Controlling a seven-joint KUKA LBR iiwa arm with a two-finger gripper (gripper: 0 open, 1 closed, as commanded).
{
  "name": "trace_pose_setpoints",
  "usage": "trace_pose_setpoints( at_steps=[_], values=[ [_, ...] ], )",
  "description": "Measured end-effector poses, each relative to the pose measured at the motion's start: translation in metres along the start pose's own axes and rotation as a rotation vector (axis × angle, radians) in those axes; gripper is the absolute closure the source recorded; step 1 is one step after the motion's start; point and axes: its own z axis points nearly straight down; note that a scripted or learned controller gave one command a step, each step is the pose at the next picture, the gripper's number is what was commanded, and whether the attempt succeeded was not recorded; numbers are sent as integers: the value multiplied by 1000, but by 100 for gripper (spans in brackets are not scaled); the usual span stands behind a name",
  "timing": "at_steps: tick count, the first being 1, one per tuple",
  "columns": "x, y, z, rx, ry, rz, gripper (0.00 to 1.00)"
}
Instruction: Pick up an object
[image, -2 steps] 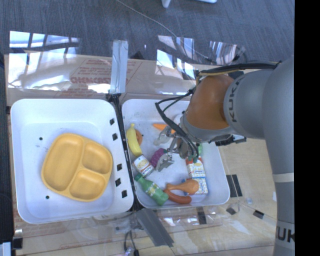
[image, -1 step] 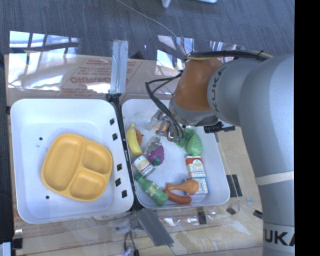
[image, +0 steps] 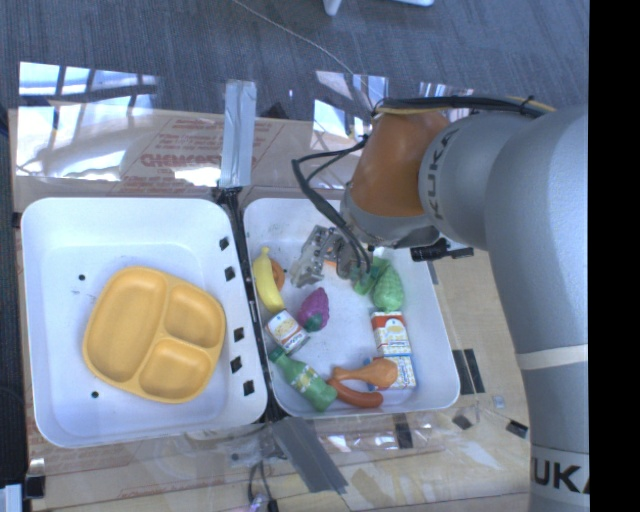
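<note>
While the grey arm (image: 500, 190) reaches in from the right with its orange band above the wrist, the tool (image: 325, 255) hangs low over the upper middle of the right bin (image: 440, 340), among the toy food. Its metal fingers (image: 308, 258) look parted, with bare white floor showing between them and nothing clamped there, though glare and the slanted view make that hard to be sure of.

Every candidate for the pick lies in that right bin. A yellow banana (image: 266, 280) rests along the left wall, just left of the tool. A purple piece (image: 314, 307), perhaps grapes, sits just below the fingers and is the nearest loose thing. A green vegetable (image: 386, 287) lies close on the tool's right, partly under the wrist. Further down are a small labelled bottle (image: 286, 330), a green bottle (image: 306, 381) near the lower left corner, a carton (image: 393, 346) lying flat, and an orange piece (image: 360, 383) like a drumstick beside it.

The left bin (image: 40, 300) holds a yellow divided plate (image: 152, 333), well apart from the arm, likely waiting as a drop place.

I judge this the descent before a grasp: the tool sits between banana and green vegetable, so closing here could catch nothing unless it shifts toward one of them.
</note>
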Motion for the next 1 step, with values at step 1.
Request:
trace_pose_setpoints(
  at_steps=[1],
  values=[
    [7, -45, -49, 0, 0, -334, 100]
  ],
)
